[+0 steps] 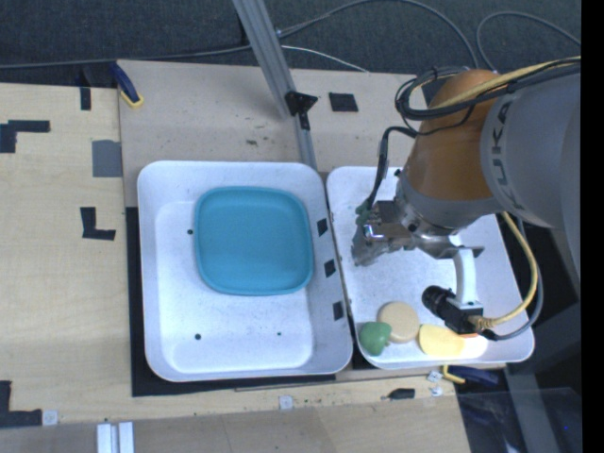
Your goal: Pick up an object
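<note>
Claw [370, 245] near right bin's [344, 196] left wall, grip state unclear, bare floor beneath.

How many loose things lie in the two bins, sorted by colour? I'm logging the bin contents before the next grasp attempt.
Blue: 1, the plate in the left bin
Green: 1, the small green piece in the right bin
Tan: 1, the round piece
Yellow: 1, the yellow piece
Total: 4

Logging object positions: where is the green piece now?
Green piece lies at the right bin's near-left corner, touching the beige round piece.
</note>
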You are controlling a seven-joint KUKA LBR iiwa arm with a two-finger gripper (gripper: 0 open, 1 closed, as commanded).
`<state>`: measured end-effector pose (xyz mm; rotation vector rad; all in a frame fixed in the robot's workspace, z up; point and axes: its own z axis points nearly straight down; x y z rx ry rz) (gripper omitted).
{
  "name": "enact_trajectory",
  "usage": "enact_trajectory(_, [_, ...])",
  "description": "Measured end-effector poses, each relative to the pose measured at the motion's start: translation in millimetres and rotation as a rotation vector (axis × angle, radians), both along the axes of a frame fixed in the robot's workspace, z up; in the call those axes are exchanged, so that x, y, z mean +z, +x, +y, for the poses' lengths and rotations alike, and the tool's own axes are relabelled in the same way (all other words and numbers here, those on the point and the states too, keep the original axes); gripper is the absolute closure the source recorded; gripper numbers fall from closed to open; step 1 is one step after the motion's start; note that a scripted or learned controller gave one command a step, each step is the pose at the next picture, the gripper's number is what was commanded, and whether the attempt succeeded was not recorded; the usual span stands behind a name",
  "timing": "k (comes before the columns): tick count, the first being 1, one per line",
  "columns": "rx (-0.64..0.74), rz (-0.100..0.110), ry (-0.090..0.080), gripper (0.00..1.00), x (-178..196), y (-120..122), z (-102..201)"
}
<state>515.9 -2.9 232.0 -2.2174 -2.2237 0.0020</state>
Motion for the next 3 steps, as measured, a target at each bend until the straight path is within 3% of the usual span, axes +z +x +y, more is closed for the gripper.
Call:
enact_trajectory(2, [0.000,-0.001,0.000,1.00,4.7,-0.9,87.1])
enact_trajectory(3, [-0.002,-0.001,0.000,0.00,4.7,-1.0,86.3])
